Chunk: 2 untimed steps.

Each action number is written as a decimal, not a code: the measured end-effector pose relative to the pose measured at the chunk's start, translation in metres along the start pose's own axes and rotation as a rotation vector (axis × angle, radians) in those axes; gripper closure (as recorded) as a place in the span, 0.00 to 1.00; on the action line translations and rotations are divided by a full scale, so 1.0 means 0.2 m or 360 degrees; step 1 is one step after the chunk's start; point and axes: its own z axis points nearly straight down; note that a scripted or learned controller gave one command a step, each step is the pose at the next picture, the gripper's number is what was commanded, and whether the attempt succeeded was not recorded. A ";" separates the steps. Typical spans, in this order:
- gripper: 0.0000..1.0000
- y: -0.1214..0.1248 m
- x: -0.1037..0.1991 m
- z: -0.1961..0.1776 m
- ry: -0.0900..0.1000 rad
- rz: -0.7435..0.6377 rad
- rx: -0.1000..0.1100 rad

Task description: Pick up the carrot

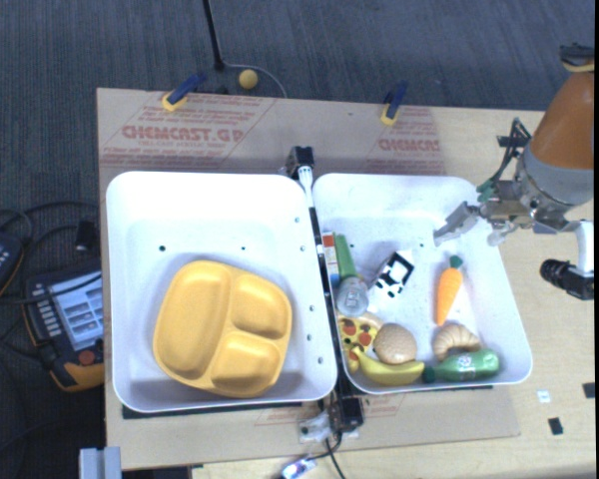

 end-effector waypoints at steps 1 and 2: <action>0.00 -0.17 -0.02 0.47 0.0025 0.0009 -0.0010; 1.00 -0.18 -0.03 0.43 0.0011 0.0011 -0.0005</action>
